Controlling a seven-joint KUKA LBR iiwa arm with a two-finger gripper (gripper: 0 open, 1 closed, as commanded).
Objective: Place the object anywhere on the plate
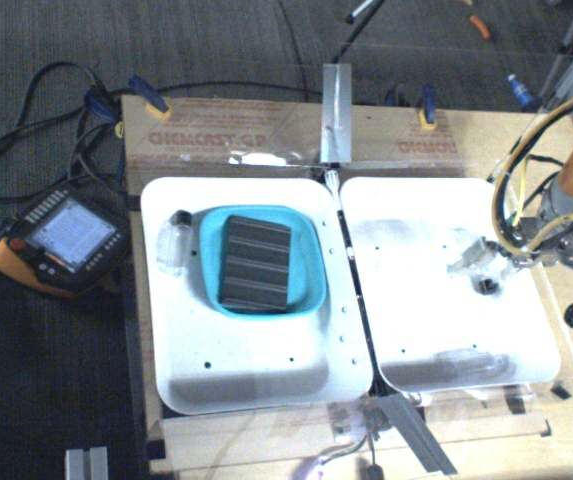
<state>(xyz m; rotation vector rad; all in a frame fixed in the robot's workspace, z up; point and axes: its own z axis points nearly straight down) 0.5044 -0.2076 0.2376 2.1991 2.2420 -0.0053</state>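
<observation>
So here's how it looks to us. The blue plate (311,268) sits in the middle of the left bin (246,373), and a dark ribbed block (256,263) lies flat right on it, well inside the rim and a bit toward the plate's 9 o'clock side. If that block is the object, we'd say the placing step is basically done and we're at the back-off-and-finish stage.

The gripper (484,268) hangs over the right bin (416,308), out at that bin's 3 o'clock side, with the grey arm (556,218) and its cable loop coming in from the right. It's well apart from the plate and the block. We honestly can't tell if the gripper is released or clenched, it's too small and blurry from up here, and we see nothing that reads as a carried item in it.

One wrinkle: there's a small clear bottle (174,238) with a dark cap in the left bin, just beside the plate at its 9 o'clock, off the rim. If that's the real target, the job isn't finished. The next move would need a long reach across both bins toward 9 o'clock, then a careful pick on a slippery little thing sitting close to the bin wall.

Our guess is it only needs to pull clear without bumping the counter (216,133).
</observation>
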